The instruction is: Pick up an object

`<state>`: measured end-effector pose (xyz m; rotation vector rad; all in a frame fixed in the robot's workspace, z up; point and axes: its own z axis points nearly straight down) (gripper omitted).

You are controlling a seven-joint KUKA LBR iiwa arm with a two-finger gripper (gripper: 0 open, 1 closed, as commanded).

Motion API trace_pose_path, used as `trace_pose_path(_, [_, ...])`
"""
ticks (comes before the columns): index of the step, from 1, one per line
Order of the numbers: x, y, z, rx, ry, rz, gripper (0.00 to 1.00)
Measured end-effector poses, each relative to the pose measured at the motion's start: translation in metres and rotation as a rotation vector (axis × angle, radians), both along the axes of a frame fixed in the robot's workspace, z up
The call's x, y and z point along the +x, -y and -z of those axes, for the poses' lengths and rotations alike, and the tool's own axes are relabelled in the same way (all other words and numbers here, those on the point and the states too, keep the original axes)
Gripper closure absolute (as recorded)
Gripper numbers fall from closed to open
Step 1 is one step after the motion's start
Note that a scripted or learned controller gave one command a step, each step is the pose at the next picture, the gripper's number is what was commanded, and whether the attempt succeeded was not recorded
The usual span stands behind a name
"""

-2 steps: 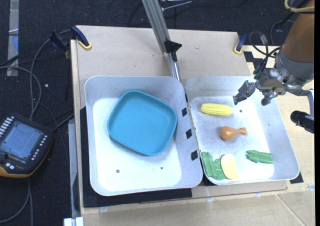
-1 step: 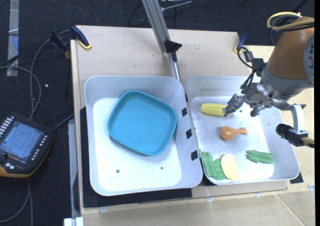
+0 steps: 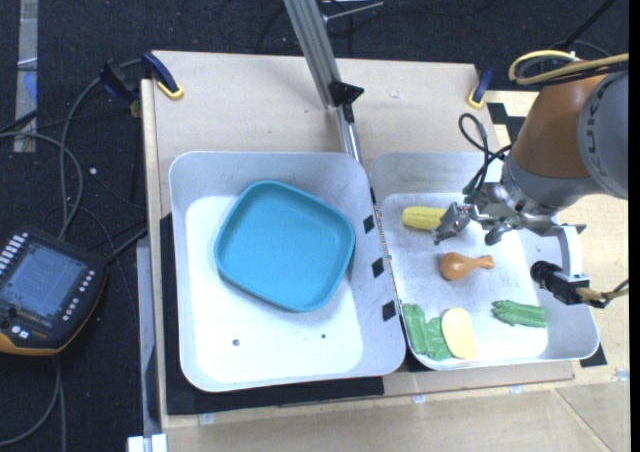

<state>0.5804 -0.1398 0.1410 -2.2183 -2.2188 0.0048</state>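
One yellow corn cob (image 3: 422, 218), apparently just left of claw (image 3: 470, 227)

we see a light wooden bench (image 3: 260, 100) carrying two shallow white bins side by side, the left bin (image 3: 200, 340) and right bin (image 3: 570, 345) touching, with yellow-tipped clamps (image 3: 165, 80) at its back corners.

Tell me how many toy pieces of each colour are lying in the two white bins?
Blue: 1, the blue square plastic plate in the left bin.
Yellow: 2, the corn cob and the pale yellow oval piece.
Green: 2, the leafy piece and the pod.
Orange-brown: 1, the drumstick.
Total: 6.
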Motion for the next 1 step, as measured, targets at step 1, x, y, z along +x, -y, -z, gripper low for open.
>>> trace_pose_path(1, [-0.0009,-0.0004,0.0475,0.000,0.002,0.000,0.00])
